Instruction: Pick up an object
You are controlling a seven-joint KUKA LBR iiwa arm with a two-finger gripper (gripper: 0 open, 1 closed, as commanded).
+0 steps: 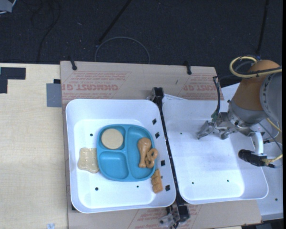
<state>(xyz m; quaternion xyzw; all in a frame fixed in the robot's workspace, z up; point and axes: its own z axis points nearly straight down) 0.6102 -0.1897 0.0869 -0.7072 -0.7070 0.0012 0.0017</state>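
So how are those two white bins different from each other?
The left bin carries a blue divided plate with toy food on and beside it; the right bin has the robot arm's claw over it. The left bin looks squarer, the right bin wider. Both are shallow, white and sit side by side.

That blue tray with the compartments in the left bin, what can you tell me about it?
The blue tray looks like smooth plastic with rounded corners and three compartments. It lies flat in the left bin. A round tan disc sits in its upper left compartment, and a tan pretzel-like toy piece lies in the long right one. A pale piece rests against its left edge, and another tan piece lies by its lower right corner.
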